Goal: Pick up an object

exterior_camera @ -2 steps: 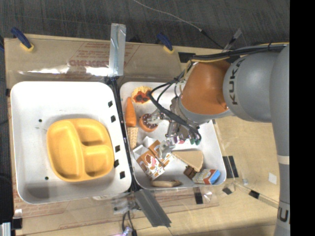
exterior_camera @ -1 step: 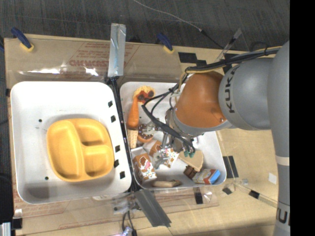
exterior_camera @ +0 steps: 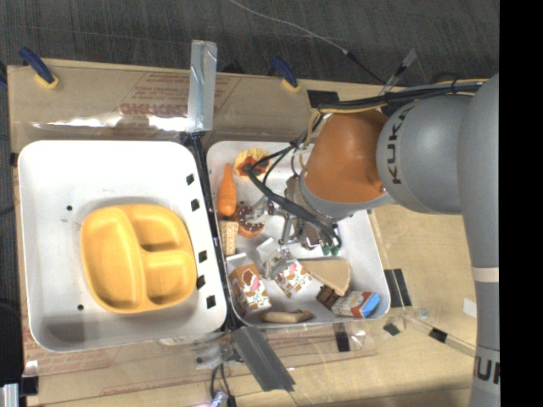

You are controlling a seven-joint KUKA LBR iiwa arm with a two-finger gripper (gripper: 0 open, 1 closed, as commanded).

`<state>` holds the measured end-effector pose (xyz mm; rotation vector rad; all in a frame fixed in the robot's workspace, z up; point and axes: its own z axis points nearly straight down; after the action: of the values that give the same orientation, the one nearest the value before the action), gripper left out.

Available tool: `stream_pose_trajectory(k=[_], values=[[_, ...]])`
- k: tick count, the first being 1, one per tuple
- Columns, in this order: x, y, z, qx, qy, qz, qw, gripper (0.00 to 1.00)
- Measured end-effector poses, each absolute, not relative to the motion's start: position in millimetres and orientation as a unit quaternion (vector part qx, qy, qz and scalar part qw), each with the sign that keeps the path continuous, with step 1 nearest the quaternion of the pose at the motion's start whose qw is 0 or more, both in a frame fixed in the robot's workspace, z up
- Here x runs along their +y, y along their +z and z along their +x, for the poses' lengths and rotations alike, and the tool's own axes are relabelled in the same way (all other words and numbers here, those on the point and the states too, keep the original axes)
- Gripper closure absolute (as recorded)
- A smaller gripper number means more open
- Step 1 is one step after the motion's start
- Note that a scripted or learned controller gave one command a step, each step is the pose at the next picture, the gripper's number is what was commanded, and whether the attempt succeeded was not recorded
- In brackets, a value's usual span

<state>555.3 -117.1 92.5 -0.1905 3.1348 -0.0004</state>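
The right bin (exterior_camera: 379, 265) holds several toy foods. An orange carrot (exterior_camera: 226, 192) lies along its left wall, with a chocolate donut (exterior_camera: 251, 220) and a tan wafer (exterior_camera: 230, 236) just below it. Two printed cartons (exterior_camera: 249, 288) (exterior_camera: 291, 278) sit at the bin's near side, beside a tan bread wedge (exterior_camera: 333, 273). My gripper (exterior_camera: 294, 234) reaches down into the middle of this bin, just right of the donut and above the cartons. The orange wrist band (exterior_camera: 344, 159) covers the bin's upper right part. I see nothing held in the gripper.
The left bin (exterior_camera: 34, 172) holds a yellow divided tray (exterior_camera: 136, 254). A peanut-shaped piece (exterior_camera: 286, 316), a brown block (exterior_camera: 328, 296) and a blue-orange box (exterior_camera: 365, 304) lie along the right bin's near wall. A pastry (exterior_camera: 251, 159) sits at its far left corner. Black cables run over the wrist.
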Motion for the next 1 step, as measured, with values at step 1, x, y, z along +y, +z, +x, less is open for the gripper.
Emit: stream_pose_trajectory(k=[1], values=[[-132.6,91.6,510.4,1.0,0.0003,-0.017,0.0,0.0]])
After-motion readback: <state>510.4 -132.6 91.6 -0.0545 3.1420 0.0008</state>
